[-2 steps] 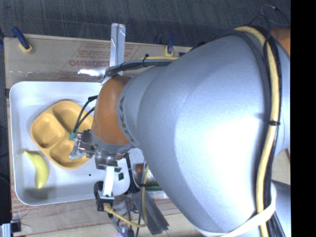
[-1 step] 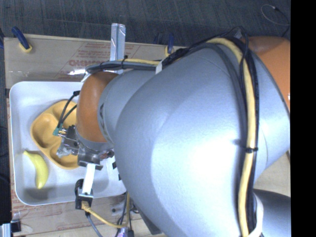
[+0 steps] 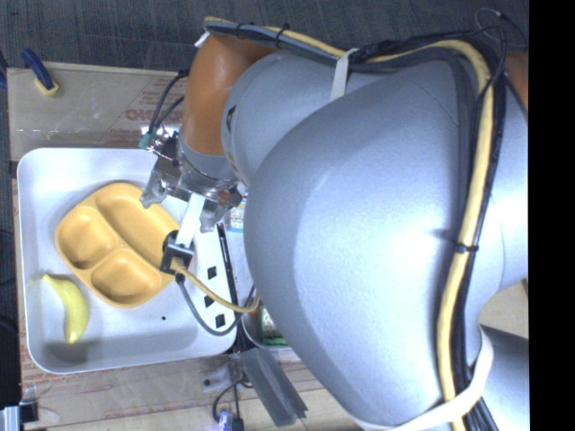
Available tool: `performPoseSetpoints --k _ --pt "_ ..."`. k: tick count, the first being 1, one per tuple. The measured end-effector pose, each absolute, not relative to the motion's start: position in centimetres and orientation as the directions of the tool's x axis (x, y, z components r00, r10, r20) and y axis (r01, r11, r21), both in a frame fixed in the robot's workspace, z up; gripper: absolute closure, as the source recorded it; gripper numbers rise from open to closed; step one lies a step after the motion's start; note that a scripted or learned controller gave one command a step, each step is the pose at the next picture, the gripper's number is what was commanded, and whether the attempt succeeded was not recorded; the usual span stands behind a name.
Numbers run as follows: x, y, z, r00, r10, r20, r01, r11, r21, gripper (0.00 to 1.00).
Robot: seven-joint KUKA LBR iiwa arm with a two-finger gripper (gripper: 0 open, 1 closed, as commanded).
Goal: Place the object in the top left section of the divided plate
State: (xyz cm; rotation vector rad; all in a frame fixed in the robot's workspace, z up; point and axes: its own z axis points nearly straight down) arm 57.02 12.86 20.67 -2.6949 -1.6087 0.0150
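Observation:
A yellow divided plate (image 3: 106, 245) with three sections lies in the left white bin (image 3: 36, 178). A yellow banana (image 3: 70, 304) rests on the bin floor just below the plate's lower left rim. My gripper (image 3: 154, 194) hangs over the plate's upper right rim, under the orange band of the wrist. The arm's bulk hides the gripper's tips, and nothing shows between them.
The grey arm covers the whole right bin and most of the view's right side. A blue clamp (image 3: 38, 70) sits on the bench at the top left corner. Something green and white (image 3: 269, 335) peeks out under the arm near the bin's lower right.

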Motion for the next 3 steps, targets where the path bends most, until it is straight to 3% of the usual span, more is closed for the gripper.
performPoseSetpoints --k 1,2,3 --pt "56.9 13.2 21.1 0.46 0.888 -0.015 0.888 -0.46 -0.017 1.0" --pt "53.2 20.6 18.0 0.451 0.892 -0.008 0.892 -0.451 -0.009 1.0" --pt "47.7 13.8 24.5 0.81 0.586 -0.008 0.586 -0.81 -0.002 1.0"
